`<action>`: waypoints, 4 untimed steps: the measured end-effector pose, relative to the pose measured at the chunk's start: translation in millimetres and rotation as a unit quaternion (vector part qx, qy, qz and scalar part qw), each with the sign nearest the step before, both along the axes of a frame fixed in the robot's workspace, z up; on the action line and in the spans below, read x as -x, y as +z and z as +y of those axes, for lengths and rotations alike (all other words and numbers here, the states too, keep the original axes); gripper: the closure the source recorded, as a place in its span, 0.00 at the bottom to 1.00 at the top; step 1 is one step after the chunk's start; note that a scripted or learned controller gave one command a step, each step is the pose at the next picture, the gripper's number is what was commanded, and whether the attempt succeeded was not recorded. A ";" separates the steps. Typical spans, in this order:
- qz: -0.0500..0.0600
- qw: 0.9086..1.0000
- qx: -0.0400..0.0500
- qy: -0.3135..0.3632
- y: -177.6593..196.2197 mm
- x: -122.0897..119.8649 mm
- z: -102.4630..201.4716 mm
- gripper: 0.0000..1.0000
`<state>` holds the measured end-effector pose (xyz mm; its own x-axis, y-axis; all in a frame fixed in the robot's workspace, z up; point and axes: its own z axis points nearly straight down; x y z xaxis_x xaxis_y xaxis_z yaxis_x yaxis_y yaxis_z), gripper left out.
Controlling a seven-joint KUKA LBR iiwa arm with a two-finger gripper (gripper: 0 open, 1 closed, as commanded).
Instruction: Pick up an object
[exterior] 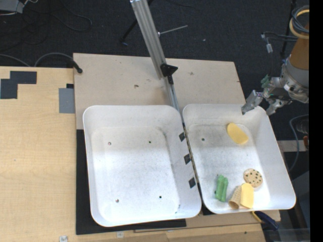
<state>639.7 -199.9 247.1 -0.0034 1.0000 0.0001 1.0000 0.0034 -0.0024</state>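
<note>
The right bin holds a yellow oval piece near its back, a green piece at the front, a round chocolate-chip cookie, and a yellow ice-cream cone shape at the front edge. My gripper hangs above the back right corner of that bin, up and to the right of the yellow oval piece. Its two fingers are spread apart and nothing sits between them.
The left bin lies beside the right one, with black clips along the shared rims. A slanted aluminium rail rises behind the bins. A wooden table lies to the left.
</note>
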 end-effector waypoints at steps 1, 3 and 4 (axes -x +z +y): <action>0.000 1.000 0.000 0.001 0.0 0.0 0.2 0.00; 0.002 1.000 -0.001 0.000 -88.0 2.3 4.8 0.00; 0.003 1.000 -0.001 -0.001 -135.4 11.1 3.1 0.00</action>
<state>628.6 -196.8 111.7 -0.0006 1.0000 0.0016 1.0000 0.0006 -0.0076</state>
